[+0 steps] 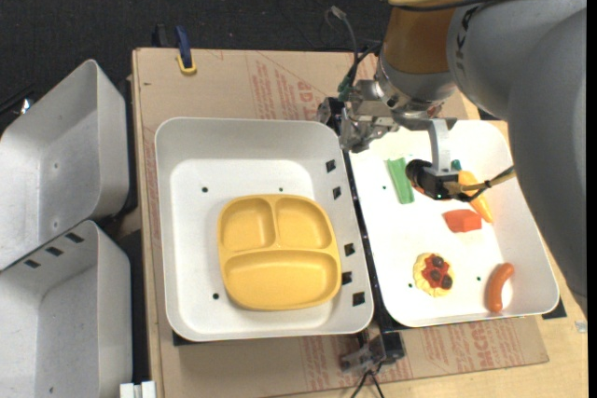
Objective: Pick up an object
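camera view | gripper point(360, 130) above right-hand bin's point(392, 242) far-left corner | grip state: cannot tell | best: shift over green stick point(400, 181), straddle its narrow width, descend straight

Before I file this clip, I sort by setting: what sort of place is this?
Probably a robotics lab bench, not a kitchen: a grey arm reaches over two white bins on cardboard, and the food, a sausage and small pizza, looks like toys.
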{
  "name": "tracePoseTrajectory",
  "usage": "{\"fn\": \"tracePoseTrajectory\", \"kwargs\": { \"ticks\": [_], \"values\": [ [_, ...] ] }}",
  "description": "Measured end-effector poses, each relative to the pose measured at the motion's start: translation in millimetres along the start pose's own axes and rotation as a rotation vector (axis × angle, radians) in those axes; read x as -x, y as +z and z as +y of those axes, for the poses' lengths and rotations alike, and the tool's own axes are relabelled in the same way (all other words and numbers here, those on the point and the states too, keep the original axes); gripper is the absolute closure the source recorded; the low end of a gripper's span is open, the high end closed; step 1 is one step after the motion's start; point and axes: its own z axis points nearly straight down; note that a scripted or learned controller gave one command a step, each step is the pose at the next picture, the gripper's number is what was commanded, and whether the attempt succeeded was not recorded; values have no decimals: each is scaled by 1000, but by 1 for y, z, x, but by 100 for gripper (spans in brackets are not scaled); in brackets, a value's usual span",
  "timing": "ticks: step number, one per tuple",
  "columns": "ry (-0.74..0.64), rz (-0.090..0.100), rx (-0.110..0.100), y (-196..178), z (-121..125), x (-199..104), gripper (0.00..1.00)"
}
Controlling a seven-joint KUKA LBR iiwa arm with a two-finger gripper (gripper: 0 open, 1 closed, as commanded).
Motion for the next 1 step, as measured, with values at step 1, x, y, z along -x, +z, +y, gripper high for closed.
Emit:
{"fn": "tracePoseTrajectory", "kwargs": {
  "ticks": [1],
  "values": [
    [0,0,-2,-1,0,-53,100]
  ]
}}
